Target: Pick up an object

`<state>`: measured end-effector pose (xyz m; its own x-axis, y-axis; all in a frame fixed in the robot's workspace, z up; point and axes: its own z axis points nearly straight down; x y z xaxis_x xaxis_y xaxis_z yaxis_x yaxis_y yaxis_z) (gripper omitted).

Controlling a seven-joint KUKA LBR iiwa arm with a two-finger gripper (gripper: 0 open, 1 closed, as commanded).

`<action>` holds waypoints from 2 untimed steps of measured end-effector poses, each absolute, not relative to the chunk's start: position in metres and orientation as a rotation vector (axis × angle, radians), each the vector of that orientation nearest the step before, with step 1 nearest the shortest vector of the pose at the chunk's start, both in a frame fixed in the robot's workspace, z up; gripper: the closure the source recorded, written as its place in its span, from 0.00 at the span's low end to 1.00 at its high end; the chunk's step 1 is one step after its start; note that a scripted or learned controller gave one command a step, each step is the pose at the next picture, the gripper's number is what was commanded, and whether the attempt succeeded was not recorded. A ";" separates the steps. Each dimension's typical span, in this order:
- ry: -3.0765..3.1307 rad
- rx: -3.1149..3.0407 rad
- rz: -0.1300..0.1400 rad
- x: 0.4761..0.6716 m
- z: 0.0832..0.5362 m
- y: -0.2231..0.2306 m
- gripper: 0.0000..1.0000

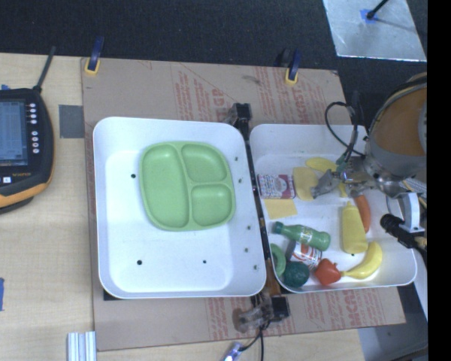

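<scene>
A grey robot arm [395, 138] with an orange band enters from the right edge, its bulky wrist angled down and to the left. At its tip sits a two-finger gripper [323, 186] — the dark fingers [319, 189] point leftward and appear slightly spread, with nothing visible between them. A black cable loops above the wrist.

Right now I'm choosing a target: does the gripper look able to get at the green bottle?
Probably yes. The green bottle lies on its side in the right bin, its top uncovered, and the gripper is just above it in view.
</scene>
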<state>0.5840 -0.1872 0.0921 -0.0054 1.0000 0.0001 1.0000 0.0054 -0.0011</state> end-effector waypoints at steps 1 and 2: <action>-2.224 -2.218 0.000 0.657 0.093 -0.193 0.00; -2.225 -2.211 0.007 0.656 0.103 -0.194 1.00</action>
